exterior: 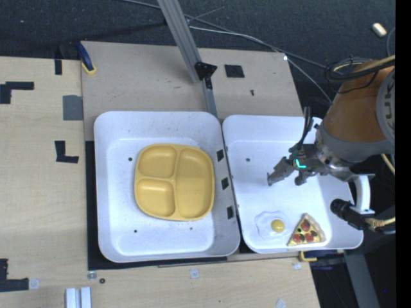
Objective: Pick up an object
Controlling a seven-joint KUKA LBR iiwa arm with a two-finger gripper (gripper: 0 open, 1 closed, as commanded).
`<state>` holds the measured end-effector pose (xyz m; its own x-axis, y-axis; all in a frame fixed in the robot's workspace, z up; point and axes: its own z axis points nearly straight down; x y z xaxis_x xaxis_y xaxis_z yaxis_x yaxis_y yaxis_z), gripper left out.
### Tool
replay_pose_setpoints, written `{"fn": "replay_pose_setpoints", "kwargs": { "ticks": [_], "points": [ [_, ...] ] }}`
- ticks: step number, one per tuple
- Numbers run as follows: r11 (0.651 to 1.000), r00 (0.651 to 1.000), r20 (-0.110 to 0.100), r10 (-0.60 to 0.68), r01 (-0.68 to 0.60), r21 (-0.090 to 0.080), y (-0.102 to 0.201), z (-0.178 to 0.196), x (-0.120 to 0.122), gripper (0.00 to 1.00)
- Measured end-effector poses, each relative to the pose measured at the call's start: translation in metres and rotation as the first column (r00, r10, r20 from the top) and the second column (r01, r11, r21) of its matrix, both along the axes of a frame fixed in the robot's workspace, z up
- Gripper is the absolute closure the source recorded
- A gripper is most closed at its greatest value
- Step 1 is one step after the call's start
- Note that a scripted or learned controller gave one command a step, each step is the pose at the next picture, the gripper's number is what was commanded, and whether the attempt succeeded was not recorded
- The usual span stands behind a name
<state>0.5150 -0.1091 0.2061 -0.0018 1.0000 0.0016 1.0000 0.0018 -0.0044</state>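
Hanging over the middle of the right bin [244,133], the claw [290,175] has its two dark fingers spread apart with nothing between them. Nearer the camera, at the near edge of that bin, lie two toy foods just beside each other: a fried egg [271,224] on the left and a pizza slice [307,231] on the right. The slice's long axis runs near to far with a slight lean, its narrow tip pointing to the far side and its wide crust end toward the near rim. The egg is roundish, its yolk to the right of centre. Both lie well apart from the claw. In the left bin [109,146] sits a yellow divided plate [174,181] with three compartments. The surface [38,191] is pale wood with dark tape marks; beyond it is dark carpet [270,5] crossed by cables, and a grey metal bar [180,27] slants in from the far side.
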Motion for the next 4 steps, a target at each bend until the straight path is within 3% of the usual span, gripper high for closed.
{"fn": "replay_pose_setpoints", "kwargs": {
  "ticks": [1,3,4],
  "points": [
    [1.000,1.000,0.002,0.000,0.000,0.000,0.000,0.001,0.000,0.00],
    [1.000,1.000,-0.002,-0.001,0.001,-0.001,0.011,-0.102,0.004,0.00],
    [1.000,1.000,0.004,-0.002,0.002,-0.003,0.010,-0.120,0.005,0.00]
  ]
}}
